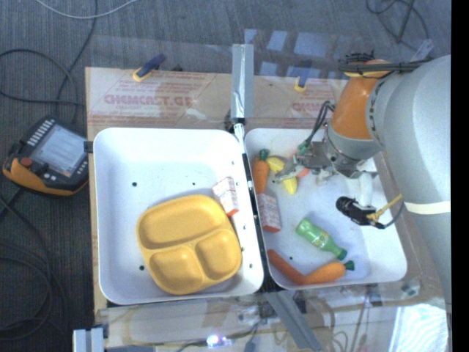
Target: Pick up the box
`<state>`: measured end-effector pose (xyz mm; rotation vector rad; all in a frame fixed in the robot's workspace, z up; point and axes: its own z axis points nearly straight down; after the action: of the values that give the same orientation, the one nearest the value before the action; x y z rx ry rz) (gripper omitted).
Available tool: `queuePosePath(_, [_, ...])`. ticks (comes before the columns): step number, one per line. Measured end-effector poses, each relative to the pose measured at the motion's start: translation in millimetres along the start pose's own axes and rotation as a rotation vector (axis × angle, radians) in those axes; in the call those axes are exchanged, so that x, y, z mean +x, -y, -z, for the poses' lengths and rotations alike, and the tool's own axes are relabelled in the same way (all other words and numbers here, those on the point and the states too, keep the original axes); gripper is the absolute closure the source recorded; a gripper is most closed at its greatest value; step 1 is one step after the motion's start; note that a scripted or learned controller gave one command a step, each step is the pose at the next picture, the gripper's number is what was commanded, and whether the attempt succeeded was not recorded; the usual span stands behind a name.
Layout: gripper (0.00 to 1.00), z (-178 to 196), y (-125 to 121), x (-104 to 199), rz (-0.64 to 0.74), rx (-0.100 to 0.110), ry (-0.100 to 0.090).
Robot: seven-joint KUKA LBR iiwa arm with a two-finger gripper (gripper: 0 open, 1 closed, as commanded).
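while the grey arm's gripper (302,169) hung low in the right white bin (388,262) near a small yellow toy (277,164), i could not tell its grip. the small red-and-white box (226,193) lay in the left white bin (117,160), touching the yellow compartment tray (189,243).

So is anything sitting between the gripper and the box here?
Yes. The gripper hangs in the right bin; the box lies in the left. Between them are an upright carrot and the bins' shared walls.
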<state>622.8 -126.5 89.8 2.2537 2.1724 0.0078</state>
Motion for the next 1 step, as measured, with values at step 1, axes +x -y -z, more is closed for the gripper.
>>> queuePosePath(1, [0.00,-3.2,-32.6,-30.1,-0.046,0.050,-0.026])
